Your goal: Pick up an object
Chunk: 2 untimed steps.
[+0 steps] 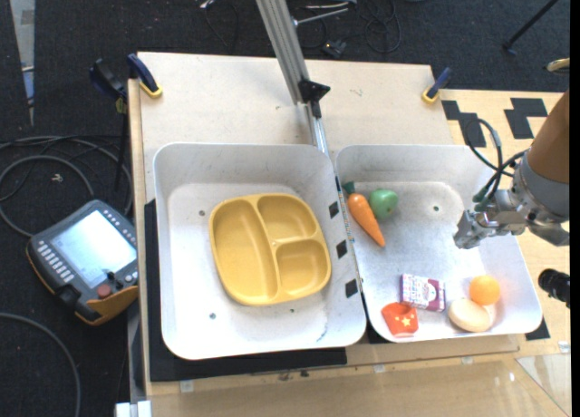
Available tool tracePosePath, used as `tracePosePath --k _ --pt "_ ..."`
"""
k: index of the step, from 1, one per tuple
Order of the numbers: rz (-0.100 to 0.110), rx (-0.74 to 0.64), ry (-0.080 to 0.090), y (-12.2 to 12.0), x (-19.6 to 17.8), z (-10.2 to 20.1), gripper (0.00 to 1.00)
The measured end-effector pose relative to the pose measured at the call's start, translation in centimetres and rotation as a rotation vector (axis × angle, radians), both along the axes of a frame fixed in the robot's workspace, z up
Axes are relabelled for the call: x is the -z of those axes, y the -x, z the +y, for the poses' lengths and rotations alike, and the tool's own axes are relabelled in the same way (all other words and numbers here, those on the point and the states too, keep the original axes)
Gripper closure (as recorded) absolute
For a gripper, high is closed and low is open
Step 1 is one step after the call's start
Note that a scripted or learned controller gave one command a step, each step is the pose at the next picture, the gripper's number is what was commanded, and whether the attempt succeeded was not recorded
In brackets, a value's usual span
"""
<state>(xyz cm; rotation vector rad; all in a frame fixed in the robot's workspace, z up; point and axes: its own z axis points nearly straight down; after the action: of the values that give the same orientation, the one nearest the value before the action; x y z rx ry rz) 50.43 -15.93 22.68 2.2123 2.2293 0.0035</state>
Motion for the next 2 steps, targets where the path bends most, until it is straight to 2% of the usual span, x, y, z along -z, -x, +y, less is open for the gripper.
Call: tracePosePath --k 2 --pt "0.001 0.000 0.000 -1.1 0.5 9.8 1.00"
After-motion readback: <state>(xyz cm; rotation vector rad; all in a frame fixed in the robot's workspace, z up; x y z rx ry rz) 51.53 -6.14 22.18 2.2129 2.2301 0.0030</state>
